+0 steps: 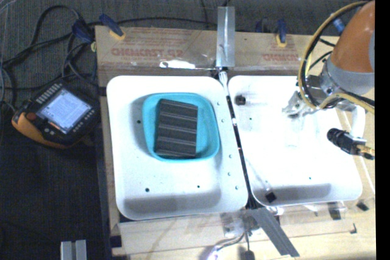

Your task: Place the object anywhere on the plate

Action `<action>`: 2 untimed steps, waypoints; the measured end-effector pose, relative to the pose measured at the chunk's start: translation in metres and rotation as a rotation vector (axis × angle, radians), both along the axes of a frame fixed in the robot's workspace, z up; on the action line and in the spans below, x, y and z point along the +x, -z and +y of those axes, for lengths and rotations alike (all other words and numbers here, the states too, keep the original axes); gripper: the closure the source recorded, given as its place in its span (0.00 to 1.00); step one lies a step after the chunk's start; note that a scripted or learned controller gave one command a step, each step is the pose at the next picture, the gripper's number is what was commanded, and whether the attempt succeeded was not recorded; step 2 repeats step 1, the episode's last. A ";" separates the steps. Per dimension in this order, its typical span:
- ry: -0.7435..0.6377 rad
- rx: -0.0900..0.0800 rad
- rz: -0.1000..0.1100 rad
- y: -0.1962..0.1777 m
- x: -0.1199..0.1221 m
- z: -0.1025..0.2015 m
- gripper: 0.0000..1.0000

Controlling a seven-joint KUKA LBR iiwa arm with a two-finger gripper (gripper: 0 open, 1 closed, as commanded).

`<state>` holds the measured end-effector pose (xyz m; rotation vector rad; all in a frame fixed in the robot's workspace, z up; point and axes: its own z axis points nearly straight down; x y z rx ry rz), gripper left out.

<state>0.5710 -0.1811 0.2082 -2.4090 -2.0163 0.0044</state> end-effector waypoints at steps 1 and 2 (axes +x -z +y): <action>0.000 0.000 0.000 0.000 0.000 0.000 0.00; 0.000 0.000 0.000 0.000 0.000 0.000 0.00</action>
